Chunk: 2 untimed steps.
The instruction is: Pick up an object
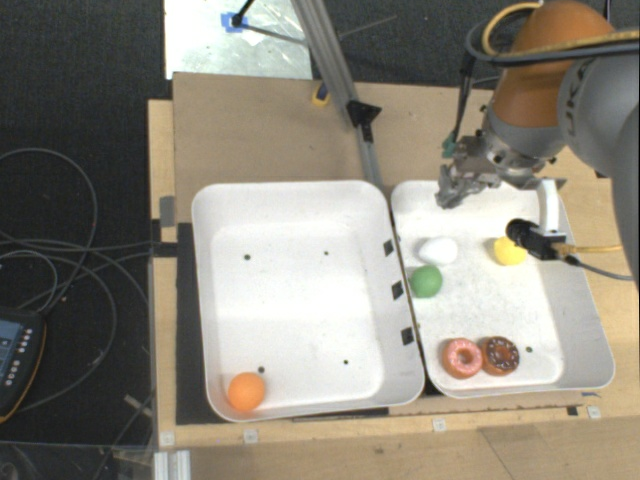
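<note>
Your gripper (458,190) hangs over the far end of the right bin (575,368), and you cannot tell from here how it is set; nothing shows in its grasp. The pick looks not yet begun. Nearest below it lies the white ball (437,250), the green ball (426,281) just beyond, the yellow object (508,253) off to one side. Everything remains: descend, close, lift.

The left bin (290,208) lies almost bare — just an orange ball (245,391) tucked in its near-left corner, so entry from above is wide open. The right bin (580,318) is tighter: white ball (437,250) touching green ball (426,281) by the dividing wall, yellow object (508,252) under the arm (570,78), two donuts (481,356) along the near edge — its middle floor stays free.
</note>
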Motion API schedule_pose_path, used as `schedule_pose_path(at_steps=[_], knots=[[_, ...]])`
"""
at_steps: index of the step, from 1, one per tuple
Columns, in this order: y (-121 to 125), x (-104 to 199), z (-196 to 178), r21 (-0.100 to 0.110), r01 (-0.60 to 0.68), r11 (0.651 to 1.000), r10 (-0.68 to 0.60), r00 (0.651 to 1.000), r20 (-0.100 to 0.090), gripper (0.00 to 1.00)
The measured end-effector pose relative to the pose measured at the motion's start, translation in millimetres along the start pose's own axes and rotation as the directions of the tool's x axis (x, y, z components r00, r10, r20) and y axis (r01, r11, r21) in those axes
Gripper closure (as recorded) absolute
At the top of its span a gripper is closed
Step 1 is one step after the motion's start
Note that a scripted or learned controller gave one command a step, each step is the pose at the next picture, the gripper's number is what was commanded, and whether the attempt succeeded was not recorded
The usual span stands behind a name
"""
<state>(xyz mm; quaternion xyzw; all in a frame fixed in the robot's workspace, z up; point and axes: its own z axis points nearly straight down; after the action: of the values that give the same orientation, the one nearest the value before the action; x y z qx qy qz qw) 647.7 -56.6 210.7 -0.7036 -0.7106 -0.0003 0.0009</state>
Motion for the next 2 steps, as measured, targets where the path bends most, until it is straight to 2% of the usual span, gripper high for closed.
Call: schedule_pose_path(at_steps=[2], knots=[[-44,106,5,0.001,0.001,1.0,-0.001,1.0,-0.001,1.0]])
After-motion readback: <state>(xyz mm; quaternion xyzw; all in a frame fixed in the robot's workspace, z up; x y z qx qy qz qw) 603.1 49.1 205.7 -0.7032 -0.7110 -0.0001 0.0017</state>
